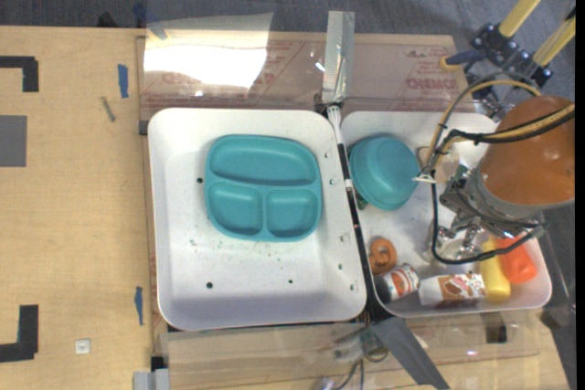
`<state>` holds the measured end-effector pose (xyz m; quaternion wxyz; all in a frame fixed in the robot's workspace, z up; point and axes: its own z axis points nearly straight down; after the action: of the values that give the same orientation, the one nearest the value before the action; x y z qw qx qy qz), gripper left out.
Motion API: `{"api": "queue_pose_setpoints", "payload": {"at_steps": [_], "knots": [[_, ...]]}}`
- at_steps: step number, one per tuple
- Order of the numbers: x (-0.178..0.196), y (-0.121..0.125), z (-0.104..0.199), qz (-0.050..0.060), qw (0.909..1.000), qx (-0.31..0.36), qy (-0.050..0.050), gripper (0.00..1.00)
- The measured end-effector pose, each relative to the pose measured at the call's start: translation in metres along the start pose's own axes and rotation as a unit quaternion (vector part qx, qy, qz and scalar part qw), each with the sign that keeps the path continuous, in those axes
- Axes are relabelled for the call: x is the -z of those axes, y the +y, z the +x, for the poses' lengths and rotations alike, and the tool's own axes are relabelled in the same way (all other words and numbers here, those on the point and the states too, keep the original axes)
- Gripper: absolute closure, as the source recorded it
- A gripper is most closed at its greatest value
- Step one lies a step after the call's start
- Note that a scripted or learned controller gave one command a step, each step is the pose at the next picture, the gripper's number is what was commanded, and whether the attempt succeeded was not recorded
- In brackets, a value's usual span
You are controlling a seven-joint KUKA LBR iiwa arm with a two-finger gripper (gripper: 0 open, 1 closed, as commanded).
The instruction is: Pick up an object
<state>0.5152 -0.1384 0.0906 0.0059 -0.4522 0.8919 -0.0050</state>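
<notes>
The right bin (539, 295) holds a teal bowl (384, 169) tipped against its left wall. Near the front lie a small orange-brown round piece (381, 251), a lying bottle with a red and white label (431, 287), a yellow piece (496, 280) and an orange piece (519, 263). My gripper (460, 239) hangs low over the right bin's middle, right of the bowl and just above the bottle and the yellow piece. The orange-banded wrist (530, 162) hides part of the bin's right side. I see nothing held.
The left bin (183, 269) bears a teal divided plate (263, 187). A clear upright divider (336, 59) stands behind the two bins. Cables (448, 128) loop beside the wrist. A yellow-legged stand (535, 0) is at the back right.
</notes>
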Motion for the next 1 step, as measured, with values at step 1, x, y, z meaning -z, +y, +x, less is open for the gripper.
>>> {"api": "queue_pose_setpoints", "payload": {"at_steps": [1], "knots": [[0.0008,0.0226,-0.0131,0.002,0.9977,0.068,0.000,1.00]]}}
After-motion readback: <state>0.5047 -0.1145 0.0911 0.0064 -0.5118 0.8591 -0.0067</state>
